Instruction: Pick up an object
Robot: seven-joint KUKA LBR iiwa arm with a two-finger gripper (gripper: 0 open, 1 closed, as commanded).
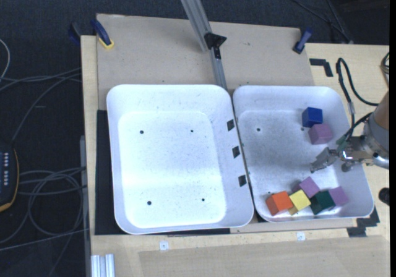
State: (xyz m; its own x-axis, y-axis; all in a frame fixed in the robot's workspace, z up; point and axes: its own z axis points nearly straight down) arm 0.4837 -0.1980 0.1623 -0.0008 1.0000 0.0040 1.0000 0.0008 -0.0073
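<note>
My gripper (pixel 334 164) reaches in from the right over the right bin (pixel 272 146), open, with nothing between its fingers. A blue cube (pixel 312 115) and a mauve cube (pixel 320 133) lie just above and left of it. Below it, along the bin's front edge, sit an orange cube (pixel 279 201), a yellow cube (pixel 299 199), a purple cube (pixel 309 185), a dark green cube (pixel 322 203) and another purple block (pixel 338 195). The gripper is apart from all of them.
The left bin (pixel 124 146) adjoins the right one, joined by black clips (pixel 235 151). A grey metal pole (pixel 195 7) slants in from the top. Cables (pixel 345 84) trail near the arm at the right; blue clamps hold the board's far corners.
</note>
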